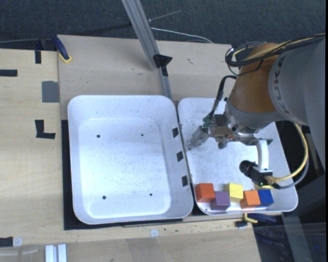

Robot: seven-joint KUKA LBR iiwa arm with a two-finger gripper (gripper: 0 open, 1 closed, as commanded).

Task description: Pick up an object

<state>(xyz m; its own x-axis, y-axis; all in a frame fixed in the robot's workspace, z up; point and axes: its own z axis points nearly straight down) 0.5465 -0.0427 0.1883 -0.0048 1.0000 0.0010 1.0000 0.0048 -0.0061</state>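
Over the right-hand shallow white plastic bin (205, 112), the grey arm's two-finger gripper (199, 139) hangs near the bin's left wall, apparently with nothing between its tips; whether the jaws are apart or together cannot be told from this angle. Five small blocks sit along the bin's near edge: an orange cube (205, 192), a purple cube (222, 200), a yellow cube (235, 191), a second orange block (251, 198) and a blue block (265, 196). The first orange cube lies nearest, toward the camera from the jaws and well apart from them.
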